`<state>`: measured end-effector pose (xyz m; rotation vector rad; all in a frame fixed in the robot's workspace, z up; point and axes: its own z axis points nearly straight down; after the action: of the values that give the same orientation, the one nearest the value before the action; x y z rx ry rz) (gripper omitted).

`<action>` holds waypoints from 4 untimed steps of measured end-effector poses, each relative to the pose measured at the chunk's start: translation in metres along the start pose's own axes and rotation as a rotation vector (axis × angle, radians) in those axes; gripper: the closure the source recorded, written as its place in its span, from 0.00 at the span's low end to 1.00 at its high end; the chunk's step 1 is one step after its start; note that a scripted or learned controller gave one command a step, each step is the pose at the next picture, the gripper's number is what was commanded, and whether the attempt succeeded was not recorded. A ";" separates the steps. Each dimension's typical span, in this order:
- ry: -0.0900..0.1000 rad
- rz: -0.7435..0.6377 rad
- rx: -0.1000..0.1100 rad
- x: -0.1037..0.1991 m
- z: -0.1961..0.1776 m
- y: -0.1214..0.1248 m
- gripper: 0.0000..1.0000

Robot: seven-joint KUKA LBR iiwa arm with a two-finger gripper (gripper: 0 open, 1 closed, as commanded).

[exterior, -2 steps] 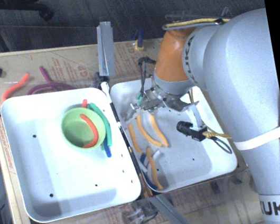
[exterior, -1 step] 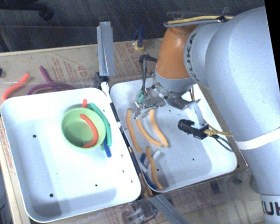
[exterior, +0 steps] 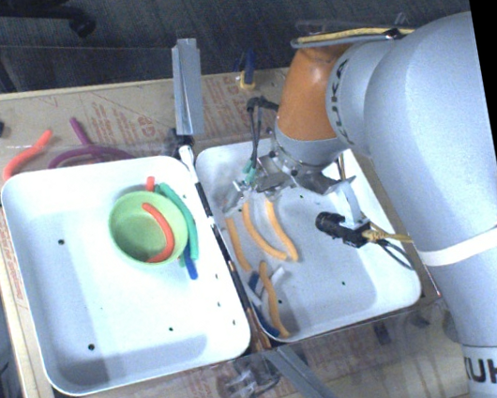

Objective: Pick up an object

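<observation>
- The big grey arm (exterior: 411,146) reaches in from the right, with its orange band (exterior: 307,97) just above the wrist, so it can get down into the right bin (exterior: 387,283)
- The gripper (exterior: 258,174) sits low at the top left part of that bin, near the wall between the two bins, because that is where the small things lie
- Whether the gripper is spread or pressed together I cannot tell; the wrist hides it and the parts are too small and dark
- Nothing can be seen pinched in it, so I would not say it has picked up anything yet
- The things it could pick are the thin orange pieces (exterior: 269,232) lying loose on the bin floor just below the gripper; they are long and bendy looking, so they may slip or turn when grabbed
- More orange bits and a small blue bit (exterior: 256,282) lie by the left wall of the right bin, close to the edge, which makes them hard to reach
- A black cable plug (exterior: 334,224) hangs from the arm over the bin; it belongs to the robot
- The left bin (exterior: 82,337) holds a green bowl (exterior: 144,226) with a red band and a green and blue stick beside it, well away from the gripper
- My guess: the arm is going for the orange pieces, and the pick is just starting
</observation>
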<state>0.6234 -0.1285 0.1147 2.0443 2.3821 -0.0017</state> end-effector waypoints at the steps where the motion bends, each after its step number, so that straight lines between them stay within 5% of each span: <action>1: 0.002 0.116 0.004 -0.018 0.021 -0.006 0.00; 2: 0.002 0.111 0.000 -0.017 0.009 -0.004 1.00; 3: 0.002 0.111 0.000 -0.017 0.009 -0.004 0.00; 4: 0.004 0.082 -0.001 -0.006 0.019 0.004 0.00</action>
<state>0.6281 -0.1342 0.0958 2.1415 2.2985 0.0034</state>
